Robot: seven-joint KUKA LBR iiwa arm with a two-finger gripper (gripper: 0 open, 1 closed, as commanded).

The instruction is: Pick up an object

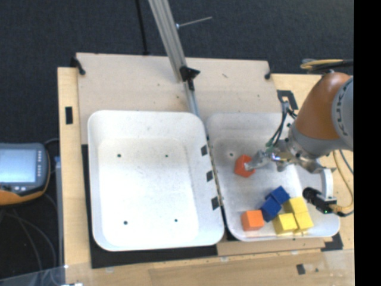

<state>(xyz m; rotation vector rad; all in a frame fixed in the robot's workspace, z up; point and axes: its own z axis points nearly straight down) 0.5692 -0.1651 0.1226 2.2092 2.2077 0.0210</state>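
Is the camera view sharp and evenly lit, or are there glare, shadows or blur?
Camera view: soft overall, light even, no strong glare; the white bins look washed out, the gripper by the red object is slightly blurred, and shadows are faint.

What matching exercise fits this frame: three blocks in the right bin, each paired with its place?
Things:
1. red block
2. orange block
3. yellow blocks

Places:
A. near the bin's front edge, left of the blue blocks
B. front right corner of the bin
C. mid-bin, at the end effector

Pairs: 1-C, 2-A, 3-B
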